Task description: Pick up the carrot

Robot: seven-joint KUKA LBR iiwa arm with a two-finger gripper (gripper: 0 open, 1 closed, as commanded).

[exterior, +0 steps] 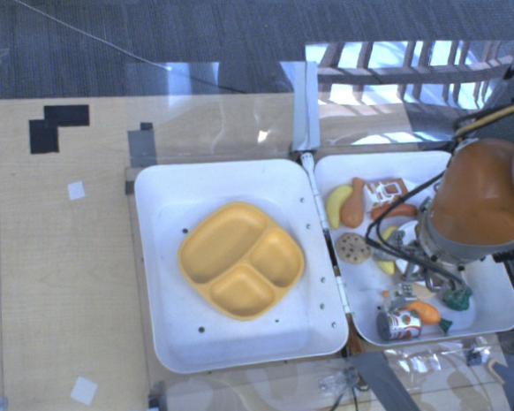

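Since the carrot (422, 311) lies tight beside the can (399, 324), lower your pincer (407, 291), whose spread I cannot tell, squarely over it.

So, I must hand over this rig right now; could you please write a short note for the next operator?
Gripper: lowered into the right bin, just above the carrot; whether its fingers are open or shut cannot be seen.
Carrot: lies near the front wall of the right bin, next to a small can, its green top pointing right.
Also in that bin: a chicken drumstick, a cookie, a sausage.
Left bin: holds a yellow divided plate.
Done: arm brought over the carrot.
Left: grasp and lift; the carrot is not seen lifted yet.
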